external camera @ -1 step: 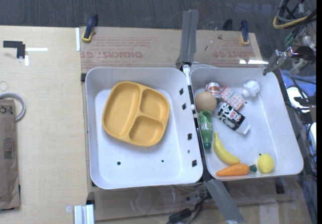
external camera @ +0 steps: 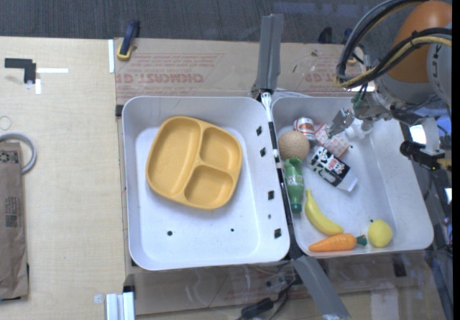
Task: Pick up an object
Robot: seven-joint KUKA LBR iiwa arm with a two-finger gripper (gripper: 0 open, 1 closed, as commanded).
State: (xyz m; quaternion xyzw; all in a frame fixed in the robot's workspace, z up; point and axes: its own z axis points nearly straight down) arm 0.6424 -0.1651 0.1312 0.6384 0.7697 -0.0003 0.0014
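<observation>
Reaching in from three o'clock, the arm (external camera: 420, 45) hangs its tool (external camera: 343, 123) over the right bin (external camera: 402, 196), near that bin's twelve o'clock edge. Whether the tool is clenched or released cannot be told from this slant (its tip blurs against the packets below it). Just under it, toward seven o'clock, lie a small red-and-white can (external camera: 305, 126) and a pink-white packet (external camera: 335, 142), with a black-and-white carton (external camera: 330, 166) beside them. A brown round fruit (external camera: 293, 144) sits at the bin's ten o'clock side, a green bottle (external camera: 293, 182) just below it along the bin's left wall. Toward six o'clock rest a banana (external camera: 320, 216), a carrot (external camera: 335, 242) and a lemon (external camera: 379, 233). On the tabletop (external camera: 57, 167), the left bin (external camera: 144, 239) carries a yellow divided plate (external camera: 192, 162), lying flat, toward its ten o'clock part.
</observation>
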